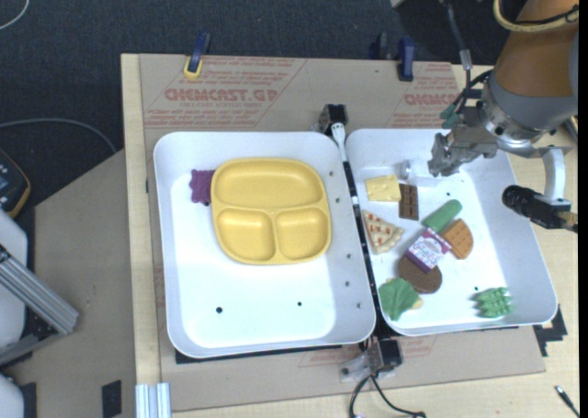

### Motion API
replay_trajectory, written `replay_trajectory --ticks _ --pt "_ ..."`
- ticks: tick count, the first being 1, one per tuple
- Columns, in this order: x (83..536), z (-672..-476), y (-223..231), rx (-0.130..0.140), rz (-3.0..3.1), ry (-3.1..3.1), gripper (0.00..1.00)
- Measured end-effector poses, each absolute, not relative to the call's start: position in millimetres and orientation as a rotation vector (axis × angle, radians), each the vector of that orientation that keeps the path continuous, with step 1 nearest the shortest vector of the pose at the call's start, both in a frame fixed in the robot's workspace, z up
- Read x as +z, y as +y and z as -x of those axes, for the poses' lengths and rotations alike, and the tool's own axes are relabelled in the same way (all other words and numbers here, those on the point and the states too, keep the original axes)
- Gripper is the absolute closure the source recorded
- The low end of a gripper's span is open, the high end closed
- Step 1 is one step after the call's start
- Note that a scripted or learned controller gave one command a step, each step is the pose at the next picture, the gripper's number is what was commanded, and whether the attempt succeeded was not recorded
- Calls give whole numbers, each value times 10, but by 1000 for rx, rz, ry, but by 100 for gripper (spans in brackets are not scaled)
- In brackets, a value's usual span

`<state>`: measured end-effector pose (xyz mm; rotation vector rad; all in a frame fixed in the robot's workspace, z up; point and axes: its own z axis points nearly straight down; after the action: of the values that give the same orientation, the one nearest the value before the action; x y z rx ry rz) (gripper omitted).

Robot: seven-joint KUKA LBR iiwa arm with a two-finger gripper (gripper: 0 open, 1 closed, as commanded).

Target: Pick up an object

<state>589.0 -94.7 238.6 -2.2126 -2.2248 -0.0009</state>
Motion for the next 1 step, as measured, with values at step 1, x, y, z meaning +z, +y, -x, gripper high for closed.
replay_trajectory --ticks 1 --pt "2252 -5728 -382 1 2212 -2224 100"
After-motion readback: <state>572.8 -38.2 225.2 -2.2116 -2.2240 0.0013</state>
